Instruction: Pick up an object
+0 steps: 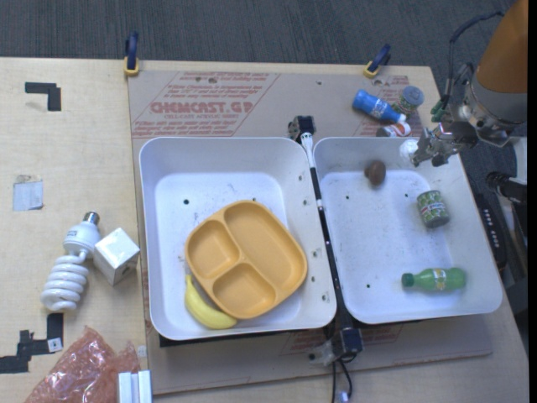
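Camera view: two white bins side by side on a brown board.

Left bin (159,225): an orange divided plate (245,259) with three compartments, lying tilted. A banana (204,308) lies at the plate's near-left edge, partly tucked under it.

Right bin (377,300): three objects, well apart from each other. A small brown round object (375,172) near the far wall. A green can (433,208) on its side toward the right wall. A green bottle (434,280) on its side near the front right corner, cap end pointing left.

Arm enters from the right, orange band visible at the upper right corner. Gripper (434,149) sits over the far right corner of the right bin, at or just above the rim. Nothing is visible between its fingertips. Whether the hand is spread or pressed together cannot be told at this resolution. Nearest bin objects to it: the brown object to its left and the can below it in the view, neither touching.

Outside the bins, on the board behind the right bin: a blue bottle (377,107) lying down, with a small grey-lidded jar (410,99) beside it.

Left of the board: a spiral light bulb (69,265) and a white cube (117,254), touching or nearly so. A red mesh bag (80,368) at the lower left.
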`<state>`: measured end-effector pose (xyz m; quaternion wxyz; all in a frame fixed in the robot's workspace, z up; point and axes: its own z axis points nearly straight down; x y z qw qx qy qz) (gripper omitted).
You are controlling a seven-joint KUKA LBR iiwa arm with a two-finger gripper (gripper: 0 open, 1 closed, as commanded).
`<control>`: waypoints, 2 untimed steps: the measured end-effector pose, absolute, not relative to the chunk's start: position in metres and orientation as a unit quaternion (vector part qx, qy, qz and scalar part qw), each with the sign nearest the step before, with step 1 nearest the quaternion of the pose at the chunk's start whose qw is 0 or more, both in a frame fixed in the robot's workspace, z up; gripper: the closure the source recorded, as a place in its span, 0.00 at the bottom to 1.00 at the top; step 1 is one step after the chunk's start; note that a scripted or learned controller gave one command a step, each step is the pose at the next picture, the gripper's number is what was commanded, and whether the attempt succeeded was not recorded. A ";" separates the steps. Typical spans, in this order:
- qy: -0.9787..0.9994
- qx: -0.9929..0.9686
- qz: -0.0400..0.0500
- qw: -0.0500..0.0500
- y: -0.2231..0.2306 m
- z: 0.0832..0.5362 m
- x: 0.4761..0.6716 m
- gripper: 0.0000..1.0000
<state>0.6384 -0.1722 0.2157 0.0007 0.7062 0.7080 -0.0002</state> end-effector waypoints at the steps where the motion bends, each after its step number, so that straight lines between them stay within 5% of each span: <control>1: 0.708 0.706 0.000 0.001 -0.134 0.260 0.621 1.00; 2: 0.708 0.706 0.000 0.000 -0.107 0.280 0.642 1.00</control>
